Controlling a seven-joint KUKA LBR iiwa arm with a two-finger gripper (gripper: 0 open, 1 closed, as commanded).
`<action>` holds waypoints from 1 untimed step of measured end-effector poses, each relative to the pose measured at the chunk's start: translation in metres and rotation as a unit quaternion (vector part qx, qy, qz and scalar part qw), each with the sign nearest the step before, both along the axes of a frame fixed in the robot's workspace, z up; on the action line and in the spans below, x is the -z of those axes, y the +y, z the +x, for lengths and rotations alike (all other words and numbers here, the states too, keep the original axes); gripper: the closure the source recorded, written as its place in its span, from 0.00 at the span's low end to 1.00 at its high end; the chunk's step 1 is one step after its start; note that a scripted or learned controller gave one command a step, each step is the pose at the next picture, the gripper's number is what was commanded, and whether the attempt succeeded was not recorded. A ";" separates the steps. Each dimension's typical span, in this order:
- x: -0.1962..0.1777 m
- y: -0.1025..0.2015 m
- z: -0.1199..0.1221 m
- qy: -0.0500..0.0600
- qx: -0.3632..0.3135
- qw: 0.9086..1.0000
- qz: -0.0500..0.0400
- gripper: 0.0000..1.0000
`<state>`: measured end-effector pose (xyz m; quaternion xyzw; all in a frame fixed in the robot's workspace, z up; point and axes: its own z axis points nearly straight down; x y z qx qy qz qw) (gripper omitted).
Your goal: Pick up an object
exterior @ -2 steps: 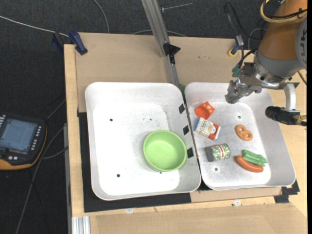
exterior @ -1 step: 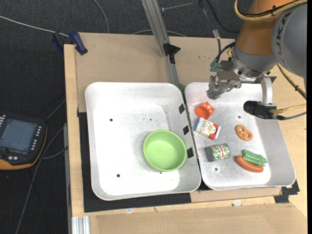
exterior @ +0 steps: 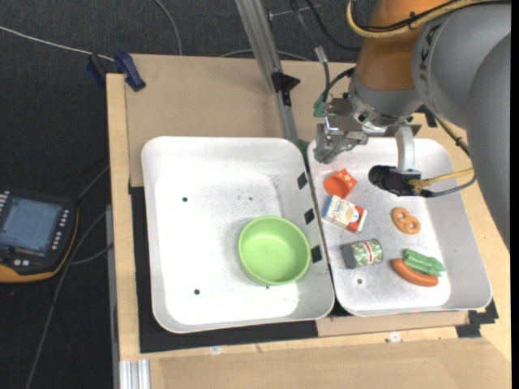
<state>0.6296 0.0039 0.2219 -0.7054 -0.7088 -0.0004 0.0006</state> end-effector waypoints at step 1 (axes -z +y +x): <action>-0.009 0.044 0.005 -0.001 0.000 1.000 0.000 1.00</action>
